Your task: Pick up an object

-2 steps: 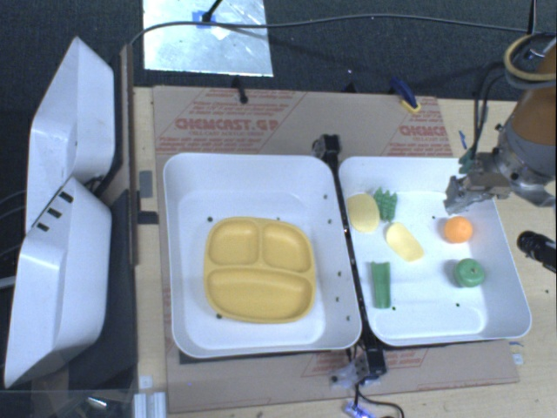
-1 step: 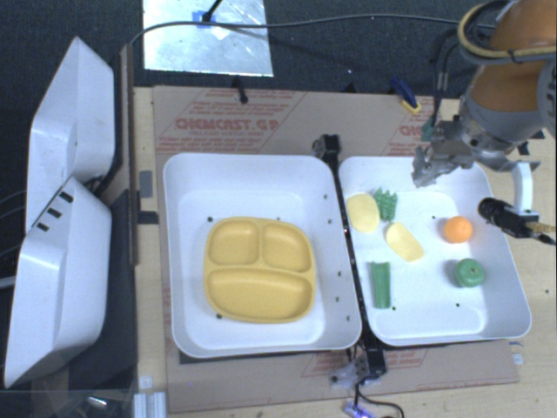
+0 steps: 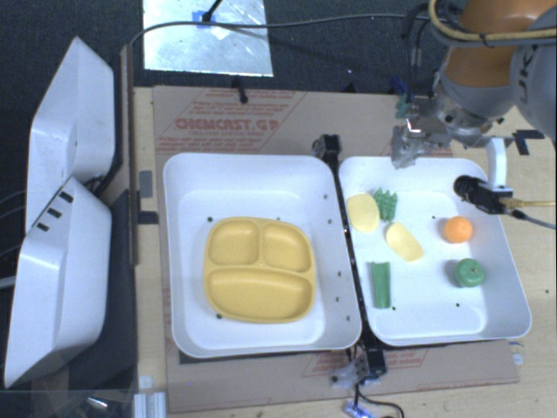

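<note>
- Hand: grey, at the end of the grey arm with the orange band; it hangs over the far rim of the right bin, near that bin's far-left corner; whether its fingers are spread or pressed together cannot be told; nothing is visible between them
- Yellow oval piece: in the right bin, nearer the camera than the hand and a little to its left, close to the bin's left wall
- Leafy green piece: just beside the yellow oval piece, touching or nearly touching its right edge; the item nearest the hand
- Second yellow piece: further toward the camera from the hand, tilted, lying apart from the first
- Green stick-shaped piece: further still from the hand, toward the near side of the bin, lying lengthwise
- Orange ball: to the right of the hand and nearer the camera, apart from the yellow pieces
- Round green item: just beyond the orange ball as seen from the hand, near the bin's right wall
- Left bin: well to the left of the hand; holds a yellow divided plate with three compartments
- Worktop: brown sheet with red print under both bins
</note>
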Controlling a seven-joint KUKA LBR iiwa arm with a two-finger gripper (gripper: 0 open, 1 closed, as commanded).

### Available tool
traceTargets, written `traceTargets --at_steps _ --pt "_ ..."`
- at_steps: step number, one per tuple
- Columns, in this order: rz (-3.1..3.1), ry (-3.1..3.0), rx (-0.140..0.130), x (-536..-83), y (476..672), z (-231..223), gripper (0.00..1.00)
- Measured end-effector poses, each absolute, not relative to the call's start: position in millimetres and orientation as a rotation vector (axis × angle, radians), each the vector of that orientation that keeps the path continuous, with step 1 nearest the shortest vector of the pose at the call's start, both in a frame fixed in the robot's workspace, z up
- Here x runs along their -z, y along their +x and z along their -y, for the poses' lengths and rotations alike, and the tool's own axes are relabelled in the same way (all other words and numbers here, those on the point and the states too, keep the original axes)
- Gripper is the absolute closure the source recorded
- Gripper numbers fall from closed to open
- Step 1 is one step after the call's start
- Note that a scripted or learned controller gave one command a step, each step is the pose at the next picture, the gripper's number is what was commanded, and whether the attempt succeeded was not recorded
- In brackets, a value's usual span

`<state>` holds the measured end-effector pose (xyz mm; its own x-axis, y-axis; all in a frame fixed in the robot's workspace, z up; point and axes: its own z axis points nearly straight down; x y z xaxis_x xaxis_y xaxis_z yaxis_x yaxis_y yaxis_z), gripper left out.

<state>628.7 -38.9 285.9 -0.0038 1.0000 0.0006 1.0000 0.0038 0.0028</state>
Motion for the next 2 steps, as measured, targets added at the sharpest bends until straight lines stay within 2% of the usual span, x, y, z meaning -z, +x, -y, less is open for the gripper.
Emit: traceTargets --at_steps 1,2 --pt "-2.224 2.217 -0.003 -303 637.2 7 1.0" --pt "-2.225 2.217 -0.003 -312 665.2 -35 1.0"
